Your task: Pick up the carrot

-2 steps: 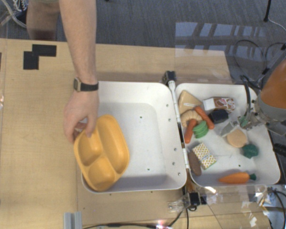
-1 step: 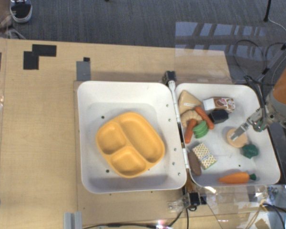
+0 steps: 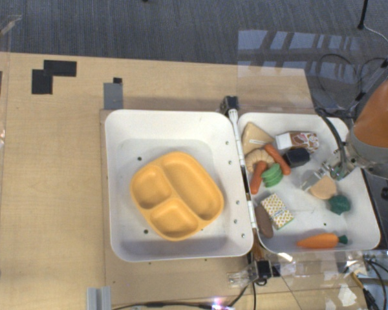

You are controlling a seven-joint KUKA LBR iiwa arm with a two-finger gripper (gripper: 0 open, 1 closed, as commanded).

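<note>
The carrot (image 3: 319, 241) is orange with a green tuft on its right end. It lies flat along the front wall of the right bin (image 3: 368, 228). My gripper (image 3: 319, 175) hovers over the right-middle of that bin, well behind the carrot and apart from it. It is open, with nothing between its fingers. A tan slice (image 3: 324, 188) sits just in front of the fingertips. The grey arm with its orange band (image 3: 379, 116) comes in from the right edge.
The right bin also holds a green toy (image 3: 339, 204), a checkered block (image 3: 276, 211), a red-orange vegetable with a green blob (image 3: 265, 173), a cheese wedge (image 3: 255, 135), a dark item (image 3: 296, 155) and a packet (image 3: 302, 139). A yellow divided plate (image 3: 176, 194) lies in the left bin (image 3: 119, 173).
</note>
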